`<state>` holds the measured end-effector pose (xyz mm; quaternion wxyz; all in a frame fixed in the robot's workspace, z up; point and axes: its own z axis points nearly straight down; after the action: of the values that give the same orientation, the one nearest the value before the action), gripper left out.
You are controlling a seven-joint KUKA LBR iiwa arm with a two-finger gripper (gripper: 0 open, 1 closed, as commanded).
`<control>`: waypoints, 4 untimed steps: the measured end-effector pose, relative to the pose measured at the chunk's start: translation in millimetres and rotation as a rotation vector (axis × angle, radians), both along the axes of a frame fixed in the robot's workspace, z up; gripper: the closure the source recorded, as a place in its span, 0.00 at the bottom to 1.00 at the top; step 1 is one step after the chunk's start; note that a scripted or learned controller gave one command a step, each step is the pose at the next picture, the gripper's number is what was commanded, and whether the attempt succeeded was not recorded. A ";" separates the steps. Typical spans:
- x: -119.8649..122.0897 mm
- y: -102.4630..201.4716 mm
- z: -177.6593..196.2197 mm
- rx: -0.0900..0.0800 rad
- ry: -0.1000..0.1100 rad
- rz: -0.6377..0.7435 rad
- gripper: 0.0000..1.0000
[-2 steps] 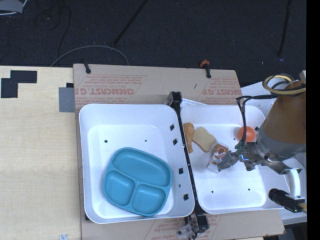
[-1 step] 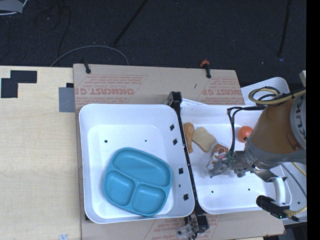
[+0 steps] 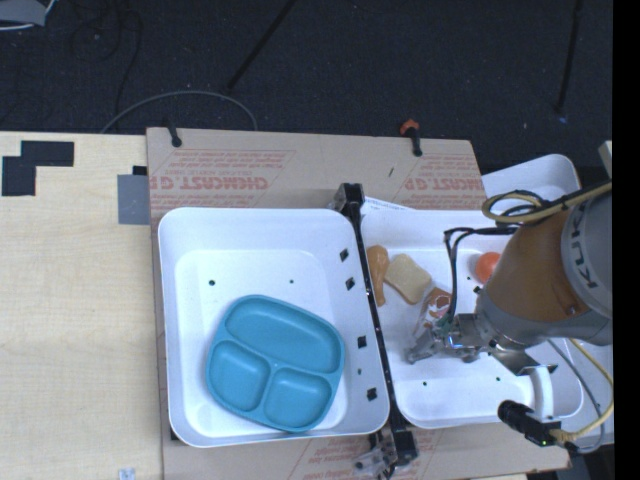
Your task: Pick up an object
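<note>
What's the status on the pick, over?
Gripper low in right bin, fingers unclear. Bread slice and small item lie just beyond it. Blue tray in left bin, apart.

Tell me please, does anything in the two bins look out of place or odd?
Nothing looks spilled or broken. The blue divided plate lies flat but turned at an angle in the left bin. In the right bin, a tan piece and a brown piece lie loosely by the divider, near the gripper.

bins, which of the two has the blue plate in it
The left bin holds the blue divided plate. The right bin holds small food-like pieces instead, with the claw over it.
</note>
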<state>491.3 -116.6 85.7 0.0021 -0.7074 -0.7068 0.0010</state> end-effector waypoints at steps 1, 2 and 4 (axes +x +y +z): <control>1.1 -1.7 13.1 0.000 -0.003 -0.006 1.00; 2.7 -12.1 61.0 -0.002 -0.005 -0.005 1.00; -1.0 -13.9 163.5 -0.002 -0.007 0.002 1.00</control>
<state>490.2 -130.5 249.1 -0.0010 -0.7069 -0.7074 -0.0005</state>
